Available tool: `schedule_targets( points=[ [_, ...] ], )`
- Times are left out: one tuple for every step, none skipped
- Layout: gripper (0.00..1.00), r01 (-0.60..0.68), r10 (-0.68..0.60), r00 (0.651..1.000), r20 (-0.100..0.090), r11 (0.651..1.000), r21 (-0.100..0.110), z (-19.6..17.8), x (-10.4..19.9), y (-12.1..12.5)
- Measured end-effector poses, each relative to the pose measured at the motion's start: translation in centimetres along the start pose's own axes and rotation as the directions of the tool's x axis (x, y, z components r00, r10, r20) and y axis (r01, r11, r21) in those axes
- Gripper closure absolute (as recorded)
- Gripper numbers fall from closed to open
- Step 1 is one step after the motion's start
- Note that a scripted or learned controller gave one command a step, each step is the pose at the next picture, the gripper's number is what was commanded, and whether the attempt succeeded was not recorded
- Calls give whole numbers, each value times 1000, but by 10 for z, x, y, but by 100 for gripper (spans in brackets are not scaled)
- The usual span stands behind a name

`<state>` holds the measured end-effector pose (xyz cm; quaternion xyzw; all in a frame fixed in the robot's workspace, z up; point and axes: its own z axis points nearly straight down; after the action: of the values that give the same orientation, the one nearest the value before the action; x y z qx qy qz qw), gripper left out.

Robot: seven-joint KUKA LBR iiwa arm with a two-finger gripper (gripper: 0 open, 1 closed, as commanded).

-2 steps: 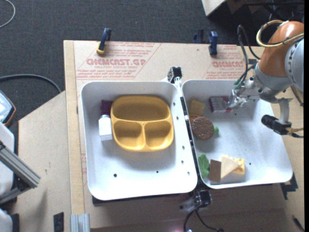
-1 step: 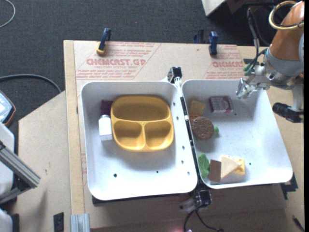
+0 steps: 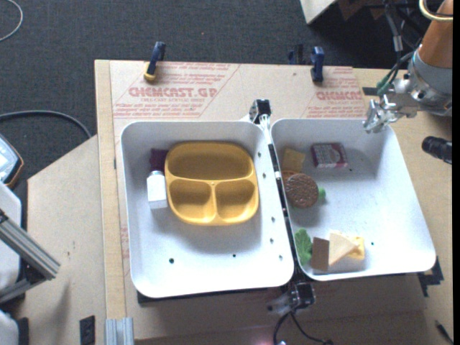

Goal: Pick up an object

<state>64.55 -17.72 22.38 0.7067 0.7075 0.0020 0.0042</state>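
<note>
Above the far right corner of the right bin (image 3: 402,192), the gripper (image 3: 376,118) hangs off the grey arm with nothing between its fingers; how far apart they stand is too small to make out here, so I cannot tell. Below it, the right bin holds several toy food pieces. A small pink packet (image 3: 328,154) lies near the far wall, closest to the gripper. A round brown cookie-like disc (image 3: 300,190) sits against the dividing wall, touching a pale yellow slab (image 3: 292,159) behind it. At the near edge, a yellow cheese wedge (image 3: 346,248) lies just beside a brown block (image 3: 320,254) and a green leafy piece (image 3: 304,243).

Across the divider, the left bin (image 3: 136,192) holds a yellow divided tray (image 3: 212,182), with a small white bottle (image 3: 157,190) touching its left side.

Judging by looks, these are light, hard plastic toys, likely smooth and a little slippery. The pink packet seems the easiest target: it lies apart from its neighbours, and closing across its shorter sides should hold it. The cheese wedge's sloped faces could squirt out of a pinch.
</note>
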Motion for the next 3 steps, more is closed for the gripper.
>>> schedule_targets(
  points=[
    [100,3,-3,1000,-4,1000,11,8,47,1],
    [100,5,-5,1000,-4,1000,5,-5,103,7],
    [100,3,-3,1000,-4,1000,11,5,152,9]
  ],
)
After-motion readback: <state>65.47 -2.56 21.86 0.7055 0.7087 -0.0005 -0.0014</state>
